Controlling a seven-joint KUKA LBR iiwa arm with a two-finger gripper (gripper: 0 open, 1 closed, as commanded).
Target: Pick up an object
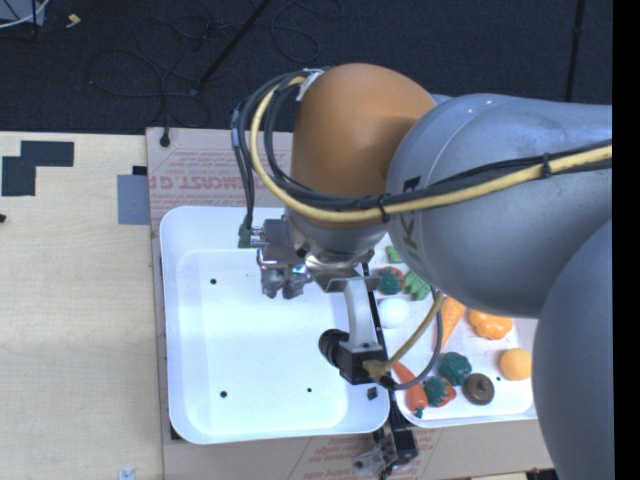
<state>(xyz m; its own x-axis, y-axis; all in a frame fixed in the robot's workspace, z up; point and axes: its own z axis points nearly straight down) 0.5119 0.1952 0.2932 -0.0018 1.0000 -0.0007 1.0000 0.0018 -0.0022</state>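
My gripper (pixel 285 273), clenched or released I cannot tell, hangs over the shallow white left bin (pixel 225 353), so the orange and green toy foods (pixel 455 368) next door are probably beyond reach.

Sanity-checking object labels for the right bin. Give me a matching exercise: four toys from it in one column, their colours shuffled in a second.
Things:
1. ring-shaped toy
2. small ball
3. egg-shaped piece
4. broccoli-like toy

Colours:
A. white
B. teal-green
C. brown
D. orange

Pairs: 1-C, 2-D, 3-A, 4-B
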